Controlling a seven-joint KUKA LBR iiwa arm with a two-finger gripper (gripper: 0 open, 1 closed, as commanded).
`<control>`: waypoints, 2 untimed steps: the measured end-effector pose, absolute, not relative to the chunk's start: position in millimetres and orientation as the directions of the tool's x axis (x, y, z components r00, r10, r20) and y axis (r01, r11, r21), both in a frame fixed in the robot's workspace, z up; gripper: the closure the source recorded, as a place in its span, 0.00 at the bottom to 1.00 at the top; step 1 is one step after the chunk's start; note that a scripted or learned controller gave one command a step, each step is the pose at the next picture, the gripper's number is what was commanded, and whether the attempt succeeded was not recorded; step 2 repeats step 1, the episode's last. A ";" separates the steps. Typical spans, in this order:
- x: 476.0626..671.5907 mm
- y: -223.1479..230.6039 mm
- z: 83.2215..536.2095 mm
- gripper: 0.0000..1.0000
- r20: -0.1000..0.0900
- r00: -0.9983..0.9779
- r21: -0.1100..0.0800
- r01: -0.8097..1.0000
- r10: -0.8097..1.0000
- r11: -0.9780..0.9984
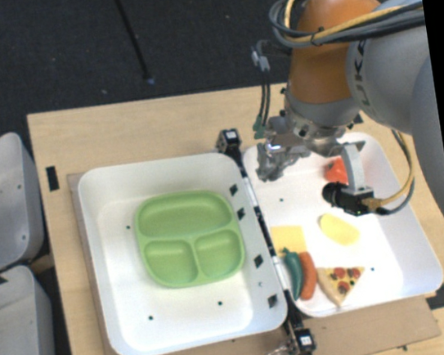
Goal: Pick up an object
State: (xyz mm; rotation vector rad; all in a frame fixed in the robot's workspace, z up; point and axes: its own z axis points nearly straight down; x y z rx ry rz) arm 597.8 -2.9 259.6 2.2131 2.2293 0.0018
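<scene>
The gripper is hanging over the back-left part of the right bin, close to the divider between the two bins. Its fingers are merging into one dark grey mass from this angle, so whether they are apart or together cannot be told; nothing is showing between them.

The grey wrist and orange band of the arm are sitting directly above and to the right of the gripper, covering the bin's back edge. A small orange-red object is lying just right of the gripper, partly hidden by the arm's hardware.

Nearer the front of the same bin, a yellow oval piece is lying on the floor, with a yellow square slice to its left. In front of those, a green pepper and a red-orange sausage-shaped item are lying side by side, touching, and a toy pizza slice is lying just to their right.

In the left bin, a green divided plate is sitting flat near the middle.
</scene>
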 end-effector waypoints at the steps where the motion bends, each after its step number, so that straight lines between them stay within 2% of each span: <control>1: 599.3 47.0 240.9 1.00 -0.001 -0.006 -0.002 1.000 1.000 0.006; 2: 599.3 47.0 240.9 1.00 -0.001 -0.006 -0.002 1.000 1.000 0.006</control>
